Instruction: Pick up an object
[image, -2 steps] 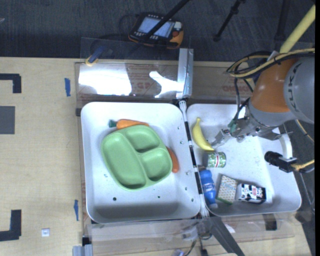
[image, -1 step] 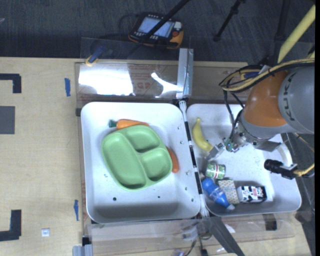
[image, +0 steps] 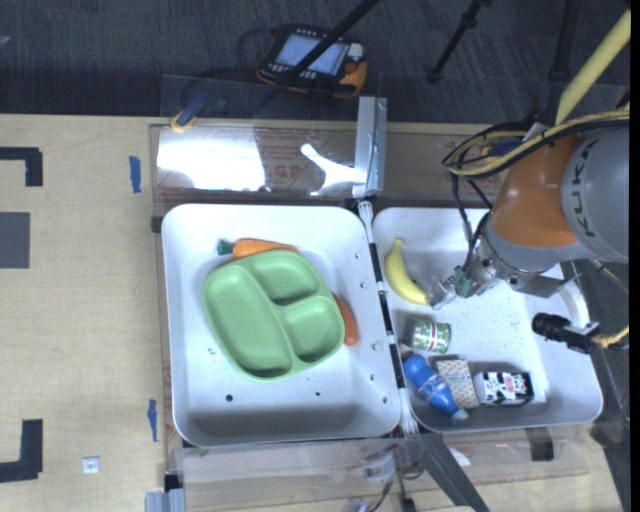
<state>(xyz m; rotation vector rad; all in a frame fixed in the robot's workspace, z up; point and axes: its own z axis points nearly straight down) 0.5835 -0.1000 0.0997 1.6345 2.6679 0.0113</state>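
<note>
From the camera above the worktop (image: 80, 300), we see the arm (image: 560, 200) reaching in from the right over the right bin (image: 570, 395). Its jaws (image: 452, 288) sit low in the middle of that bin, just beside the lower tip of the banana (image: 403, 275). The working end is small and blurred, so we cannot tell how far the jaws are parted, and we see nothing held in them.

The banana lies near the wall shared by the 2 bins. Below it a small can (image: 430, 336) lies on its side, then a blue bottle (image: 433, 386), a checked packet (image: 457, 375) and a black-and-white carton (image: 505, 387) crowd the near edge. The bin floor to the right of the can is bare.

In the left bin (image: 190, 400), a green divided tray (image: 275, 312) covers most of 1 carrot (image: 262, 245) at its top edge, and an orange piece (image: 348, 322) pokes out at its right side; we cannot tell what that piece is. The arm's body covers the right bin's upper right corner.
</note>
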